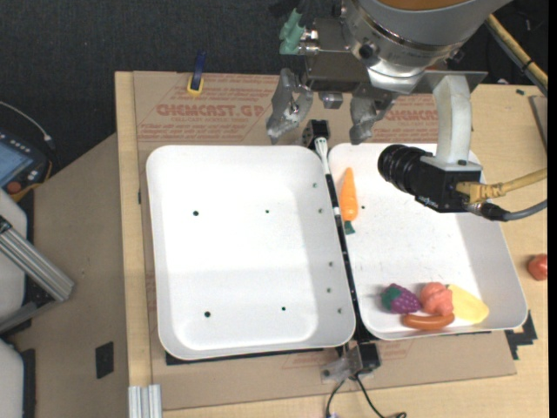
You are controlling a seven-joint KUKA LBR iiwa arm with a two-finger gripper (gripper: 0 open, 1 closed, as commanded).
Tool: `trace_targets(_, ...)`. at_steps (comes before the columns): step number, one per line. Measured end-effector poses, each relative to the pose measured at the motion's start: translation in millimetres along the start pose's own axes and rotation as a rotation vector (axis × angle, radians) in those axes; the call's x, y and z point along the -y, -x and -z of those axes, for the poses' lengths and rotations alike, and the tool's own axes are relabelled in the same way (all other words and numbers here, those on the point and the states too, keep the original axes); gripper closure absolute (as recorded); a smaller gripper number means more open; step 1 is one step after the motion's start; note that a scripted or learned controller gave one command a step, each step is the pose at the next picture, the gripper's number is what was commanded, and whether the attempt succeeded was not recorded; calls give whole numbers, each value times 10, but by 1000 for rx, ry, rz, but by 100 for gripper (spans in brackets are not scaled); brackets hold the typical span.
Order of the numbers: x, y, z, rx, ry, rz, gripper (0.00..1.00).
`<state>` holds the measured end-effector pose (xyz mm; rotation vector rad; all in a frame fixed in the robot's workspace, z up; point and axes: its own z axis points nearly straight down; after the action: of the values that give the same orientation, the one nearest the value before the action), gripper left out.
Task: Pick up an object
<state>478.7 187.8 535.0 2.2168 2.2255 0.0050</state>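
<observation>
From the fixed overhead camera, the grey two-finger gripper (320, 122) hangs above the far end of the seam between the two shallow white plastic bins, its fingers spread apart with nothing between them. The small orange toy carrot (348, 194) lies in the right bin (487, 259) just beside the dividing edge (green tip pointing toward the camera). A purple grape bunch (400, 299), a pink-orange fruit (438, 296), a yellow piece (470, 306) and a red-orange sausage (427, 321) cluster at that bin's near edge. The left bin (235, 259) lies alongside.

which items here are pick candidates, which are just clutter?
Candidates, right bin: carrot; purple grapes, peach-coloured fruit, yellow piece, red sausage.

Clutter: blue-yellow clip on the cardboard; orange object outside the bins.
</observation>
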Motion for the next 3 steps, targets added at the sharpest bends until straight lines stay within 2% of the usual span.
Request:
trace_targets(1, -6, -240, -2, 0, 1, -1, 0)
trace_targets(2, -12, -232, 110, -1, 6, -2, 100)
trace_targets(3, -2, -372, -109, 4, -7, -2, 100)
